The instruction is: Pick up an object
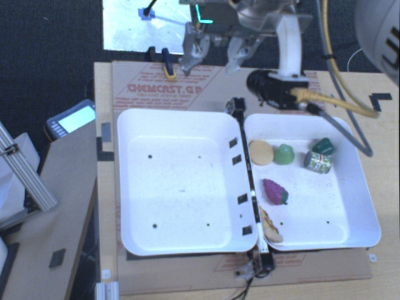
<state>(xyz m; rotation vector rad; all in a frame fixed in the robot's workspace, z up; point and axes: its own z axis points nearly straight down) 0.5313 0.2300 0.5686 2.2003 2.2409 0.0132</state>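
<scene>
Hand (212,54) open and holding nothing above the bench's far edge, purple toy (274,191) well apart in right bin (365,195).

Both bins, the left bin (181,180) and the right bin (350,199), look like smooth, faintly glossy white plastic. The worktop (62,186) is matt pale wood; the gripper (212,55) is shiny metal.

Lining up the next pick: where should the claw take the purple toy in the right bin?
Across the purple toy's narrow middle, coming straight down. It lies flat and elongated with bare bin floor on both long sides.
</scene>
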